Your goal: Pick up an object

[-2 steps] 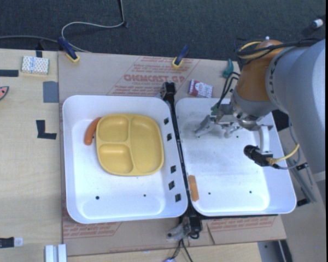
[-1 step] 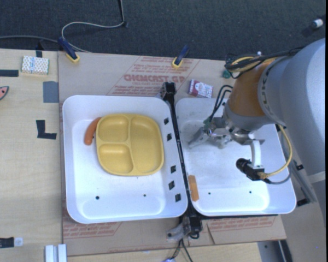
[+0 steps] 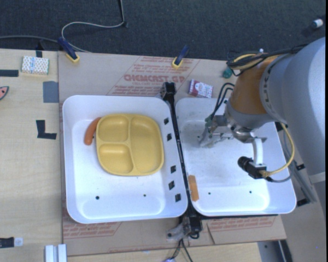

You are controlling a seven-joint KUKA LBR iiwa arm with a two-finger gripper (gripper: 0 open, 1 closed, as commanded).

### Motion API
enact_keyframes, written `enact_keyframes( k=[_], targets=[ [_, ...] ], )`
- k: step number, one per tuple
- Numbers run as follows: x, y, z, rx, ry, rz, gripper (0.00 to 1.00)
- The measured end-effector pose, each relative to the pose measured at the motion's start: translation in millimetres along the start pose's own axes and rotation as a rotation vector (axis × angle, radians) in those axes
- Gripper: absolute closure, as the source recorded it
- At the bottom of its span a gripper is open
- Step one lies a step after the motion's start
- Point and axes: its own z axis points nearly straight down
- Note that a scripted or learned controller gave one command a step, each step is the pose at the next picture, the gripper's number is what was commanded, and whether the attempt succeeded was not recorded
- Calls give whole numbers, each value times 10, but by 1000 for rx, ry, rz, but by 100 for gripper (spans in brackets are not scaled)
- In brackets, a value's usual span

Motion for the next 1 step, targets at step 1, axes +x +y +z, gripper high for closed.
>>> enact_keyframes(
  k=[1],
  targets=[
    [7,-1,-91,1,1,-1,100]
  ],
)
